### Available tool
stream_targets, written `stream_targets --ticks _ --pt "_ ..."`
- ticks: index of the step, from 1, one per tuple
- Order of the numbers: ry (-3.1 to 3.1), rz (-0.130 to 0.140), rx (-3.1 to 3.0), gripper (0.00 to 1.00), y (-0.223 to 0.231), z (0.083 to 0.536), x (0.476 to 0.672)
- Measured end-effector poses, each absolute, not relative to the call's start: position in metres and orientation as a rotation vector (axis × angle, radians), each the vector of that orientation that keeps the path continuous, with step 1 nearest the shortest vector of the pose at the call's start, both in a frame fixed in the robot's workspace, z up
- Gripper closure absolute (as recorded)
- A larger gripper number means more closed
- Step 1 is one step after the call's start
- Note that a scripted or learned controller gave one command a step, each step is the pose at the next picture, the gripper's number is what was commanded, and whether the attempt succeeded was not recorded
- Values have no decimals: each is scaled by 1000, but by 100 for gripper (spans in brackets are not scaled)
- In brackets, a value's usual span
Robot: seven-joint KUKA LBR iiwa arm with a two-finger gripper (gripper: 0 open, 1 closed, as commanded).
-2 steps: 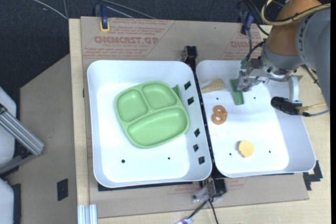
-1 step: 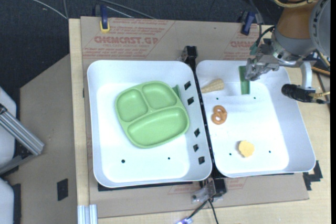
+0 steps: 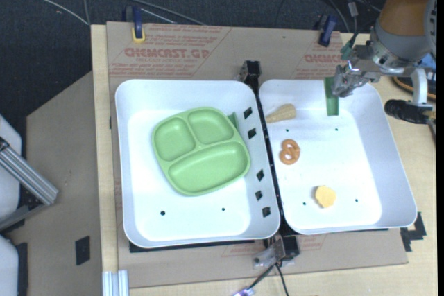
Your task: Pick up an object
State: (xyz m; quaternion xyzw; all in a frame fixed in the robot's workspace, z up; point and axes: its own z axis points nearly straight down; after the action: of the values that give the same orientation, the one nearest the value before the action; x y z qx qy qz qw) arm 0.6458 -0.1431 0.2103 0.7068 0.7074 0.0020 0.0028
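The gripper [image 3: 341, 85] was seen at the far right corner of the right bin [image 3: 388, 149], hanging from the grey wrist with its orange band above. A slim green object [image 3: 332, 105] was seen hanging upright directly under the fingers, its upper end apparently caught between them and its lower end above or just touching the bin floor; whether it was truly clamped or merely stood beside the fingers could not be settled from this slanted view, but the fingers were judged to be pinched on it. Its long axis was seen to run vertically in the view, in line with the gripper.

Three other things were noted lying in the right bin, all on the near and left side of the fingers: a tan wedge-shaped piece [image 3: 281, 113] near the bin's left wall, an orange pretzel-shaped item [image 3: 289, 152] nearer the middle, and a yellow lump [image 3: 325, 197] towards the front. A green divided plate [image 3: 201, 150] was seen resting in the left bin [image 3: 132, 170], well apart from the gripper.

On the brown board of the surface [image 3: 208, 38], red lettering was read behind the left bin as "CHEMCAST GP", with the same mark partly visible behind the right bin. Smaller print beneath it was too fine to be read.
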Motion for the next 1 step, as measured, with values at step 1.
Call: stream_targets --ticks 1 --pt "2219 8 2214 100 -138 267 657"
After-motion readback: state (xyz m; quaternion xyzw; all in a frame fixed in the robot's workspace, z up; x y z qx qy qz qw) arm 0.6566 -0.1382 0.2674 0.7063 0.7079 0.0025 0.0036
